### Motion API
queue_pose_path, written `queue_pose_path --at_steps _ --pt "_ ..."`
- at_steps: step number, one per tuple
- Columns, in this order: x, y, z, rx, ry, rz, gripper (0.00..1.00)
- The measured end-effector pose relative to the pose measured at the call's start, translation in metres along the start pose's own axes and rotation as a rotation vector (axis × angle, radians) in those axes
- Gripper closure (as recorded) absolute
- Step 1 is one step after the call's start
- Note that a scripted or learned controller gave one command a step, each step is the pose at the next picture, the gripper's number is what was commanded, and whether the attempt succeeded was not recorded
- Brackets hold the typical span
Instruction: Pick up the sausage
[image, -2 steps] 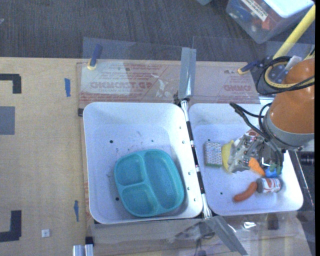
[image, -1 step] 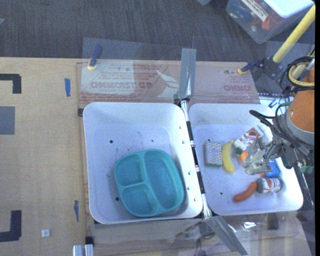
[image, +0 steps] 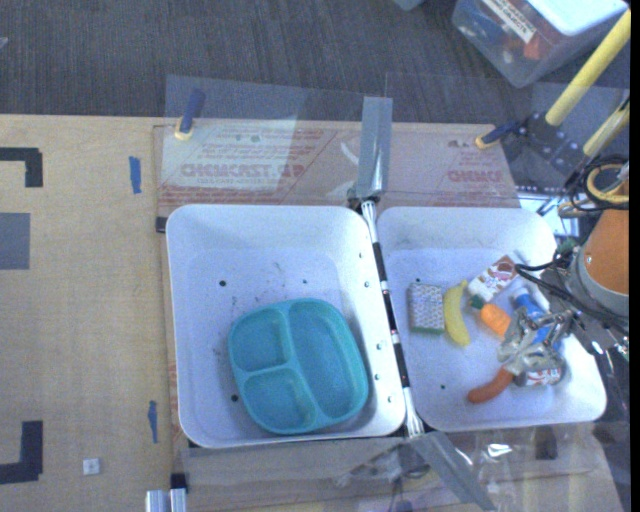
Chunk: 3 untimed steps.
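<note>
The sausage (image: 487, 389) is a short orange-red piece lying slantwise on the floor of the right bin (image: 430, 400), near its front. My gripper (image: 522, 352) reaches in from the right and hangs low just above and to the right of the sausage's upper end. The view does not settle whether it touches the sausage. The grey arm with its orange band (image: 610, 256) rises behind it at the right edge.
Around the gripper lie a yellow banana (image: 456, 316), a green-grey sponge (image: 426, 307), an orange piece (image: 494, 319), a white and red carton (image: 493, 277), a blue item (image: 524, 300) and a small tin (image: 546, 375). The left bin (image: 200, 250) holds a teal divided plate (image: 297, 366).
</note>
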<state>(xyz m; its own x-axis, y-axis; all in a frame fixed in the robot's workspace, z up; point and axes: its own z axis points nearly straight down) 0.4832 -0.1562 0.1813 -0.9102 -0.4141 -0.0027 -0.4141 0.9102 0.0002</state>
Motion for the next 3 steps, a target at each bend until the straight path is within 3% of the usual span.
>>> queue_pose_path --at_steps 3 --pt "-0.005 -0.003 -0.033 0.008 -0.022 0.014 1.00"
